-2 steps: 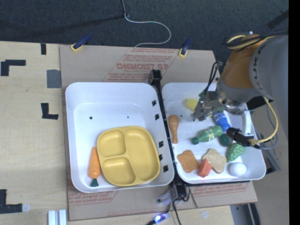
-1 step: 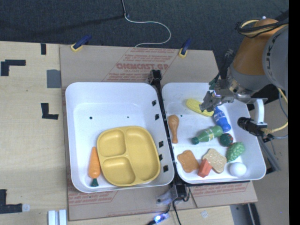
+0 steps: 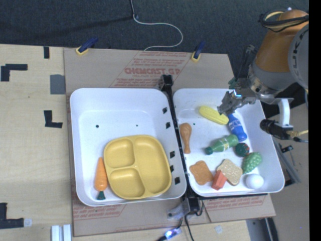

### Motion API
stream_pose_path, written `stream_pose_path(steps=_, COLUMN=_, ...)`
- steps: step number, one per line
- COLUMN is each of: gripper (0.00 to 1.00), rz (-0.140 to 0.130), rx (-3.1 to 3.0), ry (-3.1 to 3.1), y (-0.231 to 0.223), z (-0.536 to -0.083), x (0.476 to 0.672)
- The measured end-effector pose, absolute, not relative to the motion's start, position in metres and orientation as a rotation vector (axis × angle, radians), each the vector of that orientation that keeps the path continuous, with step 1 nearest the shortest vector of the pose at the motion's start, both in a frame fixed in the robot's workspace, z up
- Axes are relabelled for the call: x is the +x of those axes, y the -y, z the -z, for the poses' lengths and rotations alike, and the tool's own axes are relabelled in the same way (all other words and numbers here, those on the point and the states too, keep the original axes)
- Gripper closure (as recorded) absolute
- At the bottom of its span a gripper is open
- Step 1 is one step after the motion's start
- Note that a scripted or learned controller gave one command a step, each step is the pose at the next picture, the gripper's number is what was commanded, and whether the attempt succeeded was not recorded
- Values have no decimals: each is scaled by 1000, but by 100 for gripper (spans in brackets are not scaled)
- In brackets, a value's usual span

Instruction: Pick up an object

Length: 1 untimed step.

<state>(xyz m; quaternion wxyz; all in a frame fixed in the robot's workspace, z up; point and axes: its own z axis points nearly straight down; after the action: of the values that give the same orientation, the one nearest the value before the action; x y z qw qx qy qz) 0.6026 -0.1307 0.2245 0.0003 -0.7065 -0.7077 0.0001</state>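
Right now the claw (image 3: 226, 104) hangs over the right bin (image 3: 271, 134) — just beside the corn (image 3: 212, 115); its grip is unclear.

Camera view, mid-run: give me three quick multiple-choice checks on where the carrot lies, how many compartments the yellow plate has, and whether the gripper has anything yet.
1. Where does the carrot lie?
A. In the right bin by the corn
B. In the left bin, beside the yellow plate
C. On the cardboard outside the bins

2. How many compartments has the yellow plate?
A. Two
B. Three
C. Five

3. What is the gripper doing?
A. Poised over the right bin by the corn, nothing seen between its fingers
B. Lifting the plate
C. Carrying the carrot

Answers: 1 B, the carrot lies along the plate's left edge. 2 B, its ridges mark three sections. 3 A, the corn lies on the bin floor.
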Motion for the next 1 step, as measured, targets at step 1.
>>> stream_pose_path(steps=1, gripper=100, rz=-4, rx=-2213, ry=2224, y=82, z=-222, x=576)
